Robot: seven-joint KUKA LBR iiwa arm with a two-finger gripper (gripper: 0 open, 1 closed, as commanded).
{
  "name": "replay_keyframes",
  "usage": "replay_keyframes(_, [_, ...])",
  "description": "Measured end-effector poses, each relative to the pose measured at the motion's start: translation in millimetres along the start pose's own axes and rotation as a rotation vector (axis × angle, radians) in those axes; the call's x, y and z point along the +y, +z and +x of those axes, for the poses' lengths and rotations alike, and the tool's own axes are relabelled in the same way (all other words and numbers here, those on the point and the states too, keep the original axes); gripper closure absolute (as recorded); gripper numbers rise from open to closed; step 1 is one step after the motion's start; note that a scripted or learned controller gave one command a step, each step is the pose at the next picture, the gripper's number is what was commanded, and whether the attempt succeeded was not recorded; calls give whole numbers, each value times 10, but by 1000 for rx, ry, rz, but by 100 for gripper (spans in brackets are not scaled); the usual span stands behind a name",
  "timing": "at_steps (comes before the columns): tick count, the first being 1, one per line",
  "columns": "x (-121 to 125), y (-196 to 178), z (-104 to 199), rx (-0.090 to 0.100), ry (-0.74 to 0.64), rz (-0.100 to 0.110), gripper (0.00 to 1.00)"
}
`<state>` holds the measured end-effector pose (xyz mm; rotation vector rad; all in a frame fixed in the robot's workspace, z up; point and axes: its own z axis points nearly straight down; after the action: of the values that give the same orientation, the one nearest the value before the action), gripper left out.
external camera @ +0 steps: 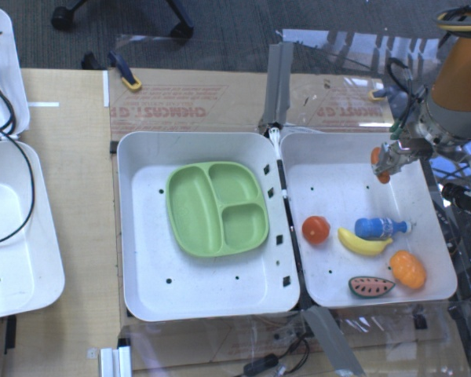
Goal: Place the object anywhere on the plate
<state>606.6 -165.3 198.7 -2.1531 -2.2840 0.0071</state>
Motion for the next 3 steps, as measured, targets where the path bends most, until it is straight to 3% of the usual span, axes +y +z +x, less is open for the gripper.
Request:
replay_keyframes(1, [356, -313, 493, 0, -55, -2, 100])
replay_keyframes(2, [601, -143, 1237, 0, -43, -1, 100])
replay_keyframes(3, [665, 100, 2375, -1, 37, 1, 100])
